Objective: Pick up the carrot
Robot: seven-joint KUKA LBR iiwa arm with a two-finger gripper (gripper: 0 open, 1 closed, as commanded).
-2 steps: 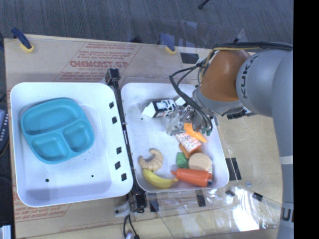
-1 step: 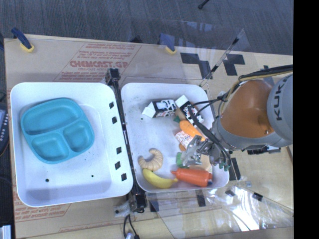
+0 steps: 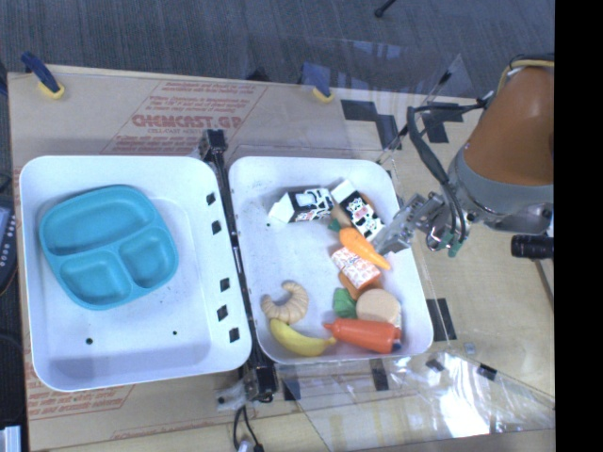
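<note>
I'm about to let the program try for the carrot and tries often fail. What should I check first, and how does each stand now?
1. Carrot in view in the right bin: ok.
2. Gripper near the carrot: ok, just right of it.
3. Carrot free of neighbours: not ok, a small carton touches it.
4. Fingers open: cannot tell.
5. Carrot already held: not ok.

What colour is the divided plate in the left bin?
Light blue plate, seen in the camera view.
</note>
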